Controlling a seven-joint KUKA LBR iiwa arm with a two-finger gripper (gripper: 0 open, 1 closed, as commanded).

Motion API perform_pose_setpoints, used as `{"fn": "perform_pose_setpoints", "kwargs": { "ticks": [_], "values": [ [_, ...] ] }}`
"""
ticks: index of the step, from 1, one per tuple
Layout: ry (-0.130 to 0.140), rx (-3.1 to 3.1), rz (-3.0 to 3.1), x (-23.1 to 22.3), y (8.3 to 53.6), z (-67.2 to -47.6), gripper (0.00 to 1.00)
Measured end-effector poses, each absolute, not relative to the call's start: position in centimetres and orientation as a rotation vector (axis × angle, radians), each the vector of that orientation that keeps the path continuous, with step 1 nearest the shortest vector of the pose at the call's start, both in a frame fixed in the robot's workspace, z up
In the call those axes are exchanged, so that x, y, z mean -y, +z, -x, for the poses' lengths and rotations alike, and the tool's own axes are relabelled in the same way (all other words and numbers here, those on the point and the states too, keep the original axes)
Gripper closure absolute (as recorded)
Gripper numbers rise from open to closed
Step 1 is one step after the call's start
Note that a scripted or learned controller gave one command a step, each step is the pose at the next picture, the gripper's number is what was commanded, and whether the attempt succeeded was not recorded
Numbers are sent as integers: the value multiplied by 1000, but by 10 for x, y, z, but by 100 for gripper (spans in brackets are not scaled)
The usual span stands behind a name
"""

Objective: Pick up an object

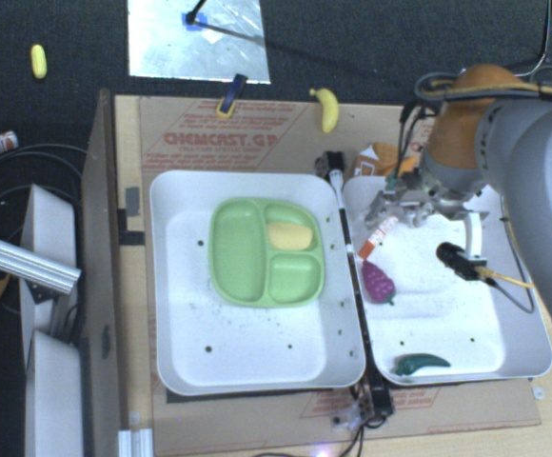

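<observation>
Camera view, right of centre: the gripper (402, 208) hangs over the right white bin (504, 350); its grip state I cannot tell. Just below-left lies a small purple grape-bunch toy (379, 282), probably light, bumpy plastic, best pinched across its middle.

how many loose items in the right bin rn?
3 visible: purple grape bunch near the left wall, green pepper at the front edge, red-and-white tube beside the gripper. The arm covers the back corner, so more may be hidden.
</observation>
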State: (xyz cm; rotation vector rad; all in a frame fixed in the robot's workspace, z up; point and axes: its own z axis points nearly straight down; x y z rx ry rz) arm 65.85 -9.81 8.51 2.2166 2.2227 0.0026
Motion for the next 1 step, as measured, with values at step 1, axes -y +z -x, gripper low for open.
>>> {"fn": "perform_pose_setpoints", "kwargs": {
  "ticks": [1],
  "values": [
    [4,-2224,-2216,98,85,-662,0]
  ]
}}
